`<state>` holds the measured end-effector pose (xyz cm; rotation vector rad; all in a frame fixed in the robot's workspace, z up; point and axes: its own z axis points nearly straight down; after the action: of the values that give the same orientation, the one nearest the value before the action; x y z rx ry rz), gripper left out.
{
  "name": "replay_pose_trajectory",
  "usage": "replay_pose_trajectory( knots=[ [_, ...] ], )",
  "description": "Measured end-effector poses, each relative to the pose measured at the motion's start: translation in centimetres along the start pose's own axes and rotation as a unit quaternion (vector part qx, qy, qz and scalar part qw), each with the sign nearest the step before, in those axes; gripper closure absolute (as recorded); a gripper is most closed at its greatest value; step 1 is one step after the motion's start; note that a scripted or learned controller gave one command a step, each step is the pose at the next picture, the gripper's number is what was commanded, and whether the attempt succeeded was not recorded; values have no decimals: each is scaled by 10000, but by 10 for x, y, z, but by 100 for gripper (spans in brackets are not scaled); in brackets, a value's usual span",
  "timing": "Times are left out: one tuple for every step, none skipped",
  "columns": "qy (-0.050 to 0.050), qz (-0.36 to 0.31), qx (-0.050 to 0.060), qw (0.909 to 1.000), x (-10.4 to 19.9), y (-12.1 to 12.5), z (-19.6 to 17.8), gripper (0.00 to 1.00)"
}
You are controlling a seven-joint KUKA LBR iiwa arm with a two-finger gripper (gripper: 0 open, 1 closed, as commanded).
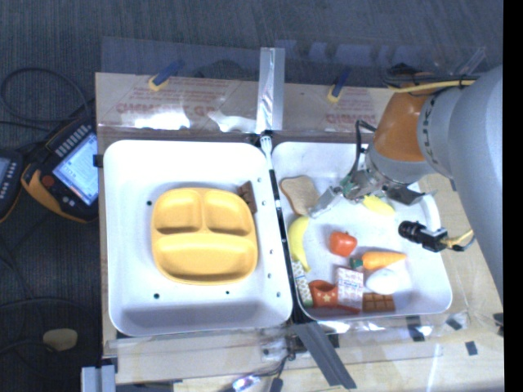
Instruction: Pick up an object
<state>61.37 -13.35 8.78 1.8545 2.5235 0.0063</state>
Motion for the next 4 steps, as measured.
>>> replay_pose_trajectory(
  knots=[
    [30, -759, 55, 9971, 14, -75, -4, 0],
    [31, -757, 33, 9971, 14, -72, -13, 100],
    [29, -757, 35, 9971, 14, -72, -13, 0],
    [46, -752, 52, 9971, 14, -72, -18, 100]
  ],
)
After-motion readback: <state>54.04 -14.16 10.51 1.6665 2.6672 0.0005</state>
